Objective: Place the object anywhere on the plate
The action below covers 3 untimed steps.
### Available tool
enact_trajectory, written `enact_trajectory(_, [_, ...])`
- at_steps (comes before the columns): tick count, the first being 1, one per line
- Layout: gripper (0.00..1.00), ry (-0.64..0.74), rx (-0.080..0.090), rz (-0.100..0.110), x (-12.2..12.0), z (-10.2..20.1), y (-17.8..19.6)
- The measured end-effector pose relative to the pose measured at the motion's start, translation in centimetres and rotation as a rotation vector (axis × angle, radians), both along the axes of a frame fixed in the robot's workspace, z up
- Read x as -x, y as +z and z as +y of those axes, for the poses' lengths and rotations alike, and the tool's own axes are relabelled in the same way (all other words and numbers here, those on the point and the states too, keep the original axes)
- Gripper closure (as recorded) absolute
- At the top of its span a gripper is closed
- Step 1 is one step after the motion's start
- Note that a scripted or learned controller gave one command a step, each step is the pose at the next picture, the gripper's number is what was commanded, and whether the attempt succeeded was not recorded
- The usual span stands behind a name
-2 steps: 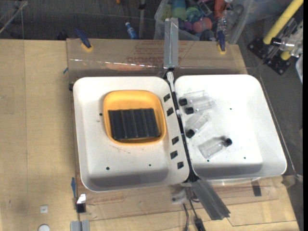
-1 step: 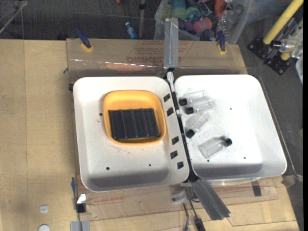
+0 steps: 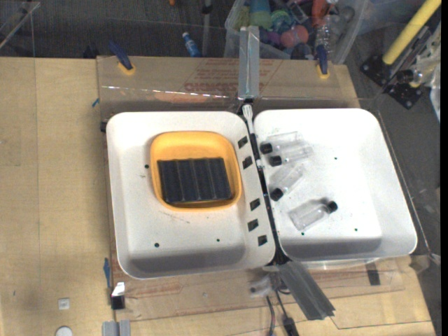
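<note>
Clear vial [image 3: 313, 212], black cap upper-right

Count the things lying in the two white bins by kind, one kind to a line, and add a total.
Clear vials with black caps, right bin: 4
Yellow plate, left bin: 1
Dark ridged block on the plate: 1
Total: 6

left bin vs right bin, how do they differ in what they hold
The left bin holds one orange plate carrying a dark ribbed block; the right bin holds four loose clear vials with black caps, lying down. Both are shallow, white and rounded.
</note>
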<state>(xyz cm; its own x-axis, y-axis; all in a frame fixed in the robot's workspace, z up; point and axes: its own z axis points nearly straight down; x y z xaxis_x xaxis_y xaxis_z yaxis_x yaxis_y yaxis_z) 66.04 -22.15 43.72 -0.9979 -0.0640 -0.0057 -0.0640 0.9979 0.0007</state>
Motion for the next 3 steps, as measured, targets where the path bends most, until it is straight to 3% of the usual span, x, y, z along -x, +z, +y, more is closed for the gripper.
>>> enact_trajectory(1, [1.0,0.329,0.003,-0.005,-0.77,0.02,0.0])
enact_trajectory(3, [1.0,1.114,0.007,-0.006,-0.75,-0.02,-0.06])
